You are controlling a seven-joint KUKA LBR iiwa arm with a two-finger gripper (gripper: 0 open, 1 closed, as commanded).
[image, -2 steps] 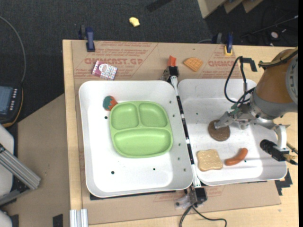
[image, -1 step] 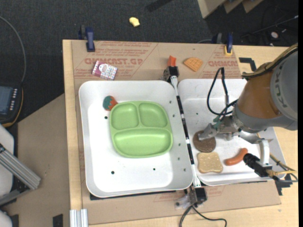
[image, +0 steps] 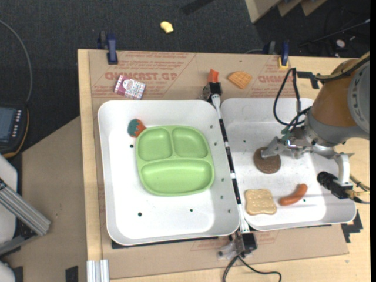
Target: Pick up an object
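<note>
Camera view, hand (image: 271,153) touching brown patty (image: 268,161), its grip impossible to tell.

In the right bin (image: 247,119), the claw (image: 271,153) is sitting low over the brown round patty (image: 268,162), crowding that middle patch. The toast slice (image: 259,202) and the sausage (image: 292,195) are lying near the front wall, apart from each other with a bare gap between. The bin's far left stretch is lying open. A black cable (image: 283,98) is looping above the far right part. In the left bin (image: 117,210), the green divided tray (image: 174,160) is taking up the middle, with a small round toy (image: 136,127) touching its far left corner; the front strip is staying bare.
</note>
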